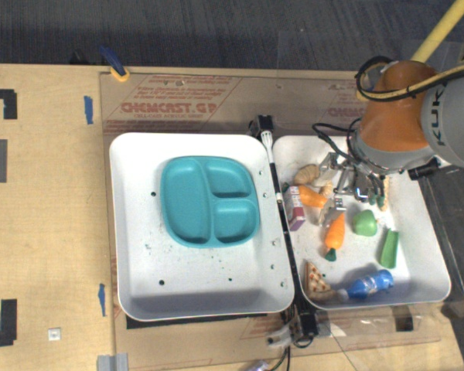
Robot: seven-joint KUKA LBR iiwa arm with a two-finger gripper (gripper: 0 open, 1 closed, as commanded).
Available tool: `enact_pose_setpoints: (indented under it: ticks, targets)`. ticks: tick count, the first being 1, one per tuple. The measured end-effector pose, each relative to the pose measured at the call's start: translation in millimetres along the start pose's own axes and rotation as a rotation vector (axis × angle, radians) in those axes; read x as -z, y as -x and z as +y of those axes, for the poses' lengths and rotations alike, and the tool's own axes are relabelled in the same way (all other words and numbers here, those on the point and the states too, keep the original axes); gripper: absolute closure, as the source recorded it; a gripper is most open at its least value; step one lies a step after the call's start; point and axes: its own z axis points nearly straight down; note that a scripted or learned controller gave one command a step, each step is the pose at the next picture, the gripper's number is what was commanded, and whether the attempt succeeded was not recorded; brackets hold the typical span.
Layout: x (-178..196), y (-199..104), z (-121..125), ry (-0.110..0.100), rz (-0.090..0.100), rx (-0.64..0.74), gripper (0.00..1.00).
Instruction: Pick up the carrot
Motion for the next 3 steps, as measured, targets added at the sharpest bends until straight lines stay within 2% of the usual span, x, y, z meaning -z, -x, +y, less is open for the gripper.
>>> enact_pose_setpoints:
  ticks: [1,2,3]
  targets:
    - [-5,-68,0,0.000,-0.001,-0.157,0.00]
    - [-4,-127,-24,0.001,-0.005,-0.520,0.00]
    - [-4,-130,-12,-0.006,-0.004,-0.641,0.00]
